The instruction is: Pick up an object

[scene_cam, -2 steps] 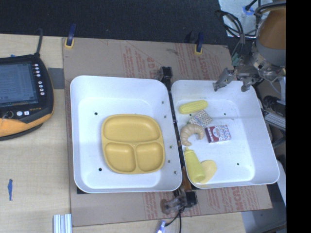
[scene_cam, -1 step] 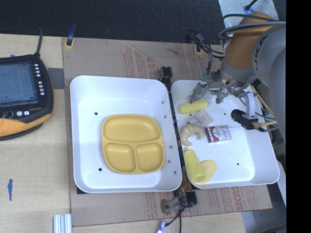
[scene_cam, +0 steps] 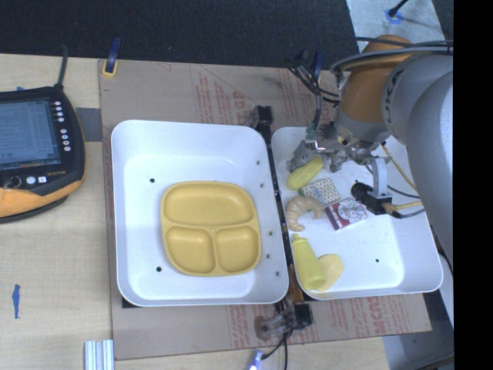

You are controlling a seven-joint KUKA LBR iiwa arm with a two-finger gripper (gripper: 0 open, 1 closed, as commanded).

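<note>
Claw [scene_cam: 320, 151] low in right bin [scene_cam: 412, 272] over yellow corn [scene_cam: 305, 173], grip state unclear; croissant [scene_cam: 302, 210] just below, tray [scene_cam: 209, 227] in left bin [scene_cam: 135, 206]

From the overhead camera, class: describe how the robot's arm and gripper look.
The arm is bulky, rounded and grey, with an orange band above the wrist. Thin dark cables loop beside it. The gripper is a small cluster of grey metal and black parts.
</note>
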